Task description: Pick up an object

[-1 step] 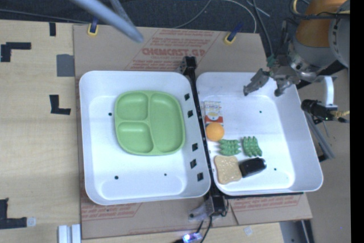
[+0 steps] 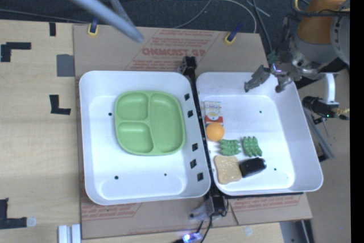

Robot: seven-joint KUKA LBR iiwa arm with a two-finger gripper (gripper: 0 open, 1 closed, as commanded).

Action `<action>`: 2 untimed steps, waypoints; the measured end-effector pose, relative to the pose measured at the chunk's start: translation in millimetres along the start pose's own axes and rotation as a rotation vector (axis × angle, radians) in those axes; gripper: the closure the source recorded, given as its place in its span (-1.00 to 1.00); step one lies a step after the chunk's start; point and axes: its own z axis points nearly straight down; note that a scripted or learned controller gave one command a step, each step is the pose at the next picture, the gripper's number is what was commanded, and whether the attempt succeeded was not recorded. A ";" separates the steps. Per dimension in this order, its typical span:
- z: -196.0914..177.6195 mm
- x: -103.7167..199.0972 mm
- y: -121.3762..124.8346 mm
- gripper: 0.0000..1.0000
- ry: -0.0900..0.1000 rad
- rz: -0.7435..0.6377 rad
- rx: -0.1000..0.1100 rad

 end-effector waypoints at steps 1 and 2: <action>47.1 -5.4 3.6 -1.00 0.000 0.001 0.004; 97.5 -7.9 11.0 -1.00 0.000 0.000 0.005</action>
